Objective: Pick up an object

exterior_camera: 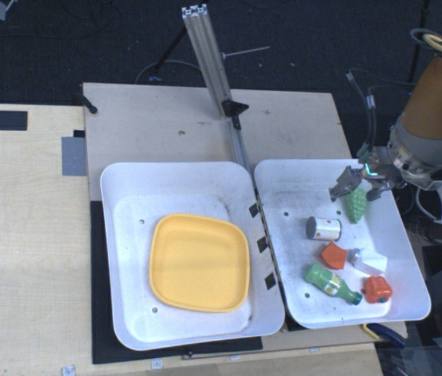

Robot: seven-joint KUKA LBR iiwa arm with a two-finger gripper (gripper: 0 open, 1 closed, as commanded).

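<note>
My jaws (360, 183) hang over the upper right part of the right-hand shallow white bin (288, 194), spread wide with both dark fingers apart. Nothing sits between them. The knobbly green plastic object (355, 205) lies directly below, at six o'clock from my jaws, just beside the fingertips; I cannot tell if it touches them. At seven o'clock from the green piece lies a small grey metal cylinder (324, 229) on its side. Further toward six o'clock: an orange block (333, 255), a white-and-clear flat piece (368, 262), a green plastic bottle (331, 283) lying flat, and an orange-red lump (377, 289) at its three o'clock. The left white bin (119, 210) carries a yellow square plastic plate (199, 262). Both bins rest on the pale table (158, 124).
</note>
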